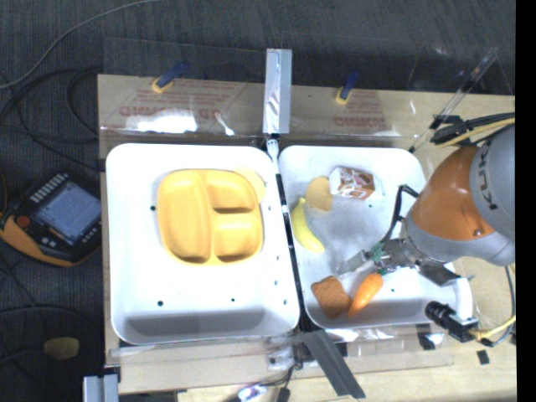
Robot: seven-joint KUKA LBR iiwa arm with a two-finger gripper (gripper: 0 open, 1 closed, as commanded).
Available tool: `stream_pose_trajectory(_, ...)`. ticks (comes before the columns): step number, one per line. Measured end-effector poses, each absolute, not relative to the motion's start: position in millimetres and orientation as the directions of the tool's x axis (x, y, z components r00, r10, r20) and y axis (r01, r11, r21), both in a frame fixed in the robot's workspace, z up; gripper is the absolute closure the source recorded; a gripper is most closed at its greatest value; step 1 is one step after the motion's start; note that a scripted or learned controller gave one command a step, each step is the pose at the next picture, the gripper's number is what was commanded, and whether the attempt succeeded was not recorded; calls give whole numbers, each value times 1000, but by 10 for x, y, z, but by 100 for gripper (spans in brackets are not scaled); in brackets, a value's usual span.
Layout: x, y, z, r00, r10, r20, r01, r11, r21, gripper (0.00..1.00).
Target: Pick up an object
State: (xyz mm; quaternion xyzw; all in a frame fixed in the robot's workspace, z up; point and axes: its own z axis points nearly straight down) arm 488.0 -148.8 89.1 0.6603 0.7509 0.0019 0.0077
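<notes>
Two white bins are sitting side by side on the bench; in the right bin (410,162), low in the frame, the gripper (378,262) is hanging just above the carrot (366,291), whose long axis is slanting lower-left. Its opening cannot be told.

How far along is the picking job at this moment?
Done: the arm has reached into the right bin, with the gripper low beside the carrot. In hand: nothing visibly held. Left: grasping and lifting an object; carrot, banana and bread piece lie in the bin.

Glossy plastic bins (134,308), matt tray (209,214)
</notes>
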Motion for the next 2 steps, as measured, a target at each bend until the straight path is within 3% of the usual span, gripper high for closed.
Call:
stream_pose_trajectory(1, 4840, -1559, 1423, -539, 842, 0, 842, 539, -2, 0)
stream_pose_trajectory(2, 4837, -1453, 932, -197, 980, 1, 980, 198, -2, 0)
